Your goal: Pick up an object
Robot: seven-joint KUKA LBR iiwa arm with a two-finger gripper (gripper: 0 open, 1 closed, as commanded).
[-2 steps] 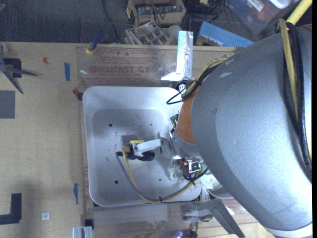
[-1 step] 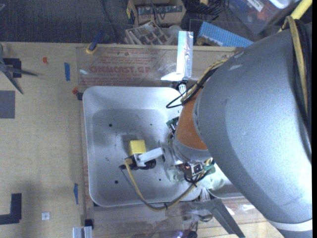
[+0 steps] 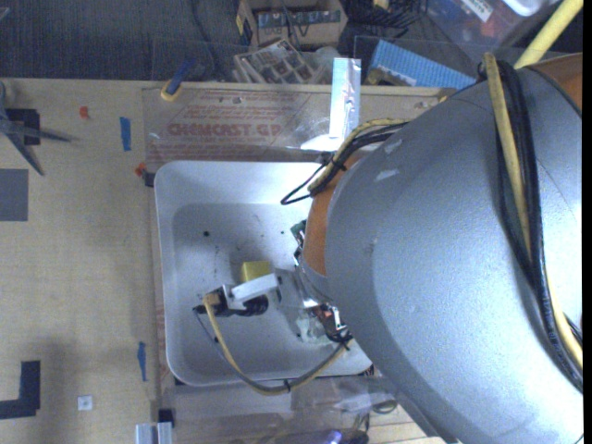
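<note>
Here the grey arm (image 3: 444,276) reaches in from the right and covers most of that side, its orange band (image 3: 317,234) showing at the edge of the housing above the white bin (image 3: 176,202). The wrist end hangs over the right half of the bin. The jaws are tucked under the arm's bulk, so I cannot tell whether they are wide, narrow or holding anything. The yellow block (image 3: 256,271) lies on the bin floor about midway along, just left of the wrist and well apart from the left wall. A dark speck (image 3: 205,236) sits on the floor up and to the left of the block, nearer that wall. The bin rests on a pale wooden tabletop (image 3: 74,276). Past the bin's far rim a clear sheet (image 3: 231,123) with red lettering lies flat on the tabletop, close to the rim. One blue tape strip (image 3: 126,134) is stuck just left of the sheet, and a second strip (image 3: 141,361) sits beside the bin's left wall near its front corner. At the far left edge lie a dark square (image 3: 11,195) and, lower down, a black L-shaped piece (image 3: 28,382), both well apart from the bin. Beyond the tabletop stand a box (image 3: 287,17) with cables around it and a blue ribbed panel (image 3: 407,63)
</note>
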